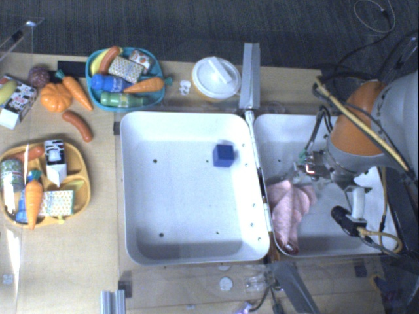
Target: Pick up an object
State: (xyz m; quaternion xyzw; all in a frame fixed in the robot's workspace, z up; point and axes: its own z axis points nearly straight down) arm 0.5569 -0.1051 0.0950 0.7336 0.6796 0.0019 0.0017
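the grey arm with its orange band [357, 126] reaches in from three o'clock and bends down over the right shallow white bin [281, 131]. its two-finger gripper [302, 175] sits low in that bin, just at the upper edge of a crumpled pink cloth [287, 209]; whether it touches the cloth i cannot tell, and i cannot tell how the gripper is set either, since the wrist and cables cover it.

the pink cloth lies in the right bin's left half, running from the gripper toward six o'clock, right beside the wall shared with the left bin.

the left shallow white bin [141, 241] holds a small blue cube [224, 154], toward two o'clock of that bin's floor, apart from the walls.

beyond the bins, at twelve o'clock, a round white lidded container [216, 78] stands on the wooden bench [59, 267], near a grey upright bracket [249, 77]. to its left a blue bowl [95, 97] carries toy food. at ten o'clock a small orange toy pumpkin [54, 97], an orange toy carrot [78, 91] and a red toy sausage [78, 125] lie loose on the bench. at nine o'clock a yellow tray [82, 175] bears more toy food and small boxes.
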